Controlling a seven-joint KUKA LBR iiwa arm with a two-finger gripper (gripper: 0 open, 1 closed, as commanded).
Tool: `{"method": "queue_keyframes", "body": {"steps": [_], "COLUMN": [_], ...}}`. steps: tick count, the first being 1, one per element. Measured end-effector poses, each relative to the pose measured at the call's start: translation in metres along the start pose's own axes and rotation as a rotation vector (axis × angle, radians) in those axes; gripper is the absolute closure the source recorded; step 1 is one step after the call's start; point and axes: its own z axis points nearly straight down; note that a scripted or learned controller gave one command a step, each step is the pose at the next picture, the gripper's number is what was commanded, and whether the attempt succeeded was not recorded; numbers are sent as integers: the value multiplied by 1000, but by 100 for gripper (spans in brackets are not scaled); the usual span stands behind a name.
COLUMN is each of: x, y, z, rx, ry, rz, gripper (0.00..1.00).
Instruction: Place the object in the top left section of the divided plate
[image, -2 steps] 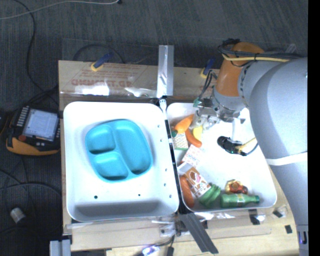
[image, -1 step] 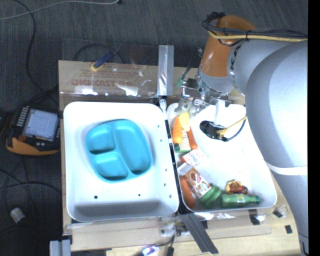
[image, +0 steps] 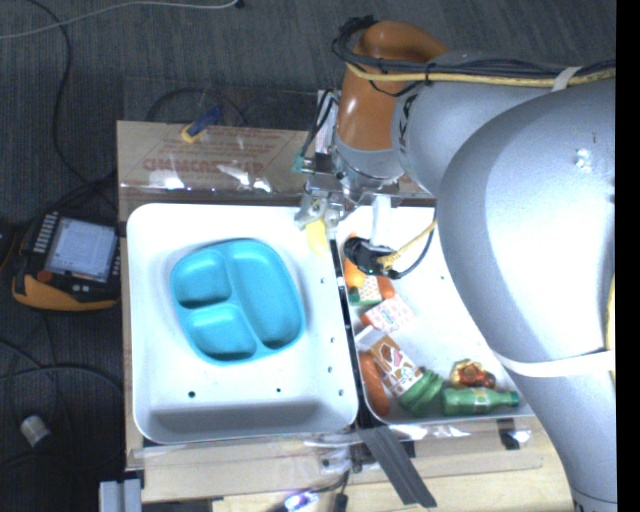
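A blue divided plate (image: 238, 298) lies in the left white bin (image: 150, 390); its top left section (image: 200, 280) holds nothing. My gripper (image: 320, 215) hangs over the back end of the wall between the two bins, up and to the right of the plate. A small pale yellow object (image: 317, 238) sticks out below the fingertips, and the gripper looks shut on it. The object sits just past the plate's upper right corner, apart from it.
The right bin (image: 425, 290) holds an orange item (image: 362, 287), a red-and-white packet (image: 388, 315), a printed carton (image: 397, 367), a green bottle (image: 455, 399) and a small brown item (image: 471, 374). The arm covers that bin's right side. A cardboard sheet (image: 210, 155) lies behind the bins.
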Motion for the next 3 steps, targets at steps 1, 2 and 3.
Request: {"method": "queue_keyframes", "body": {"steps": [1,2,3], "x": [0,0,99], "y": [0,0,-13], "z": [0,-9,47], "rx": [0,2,2], "ry": [0,-3,0], "rz": [0,-1,114], "gripper": [0,100,100]}}
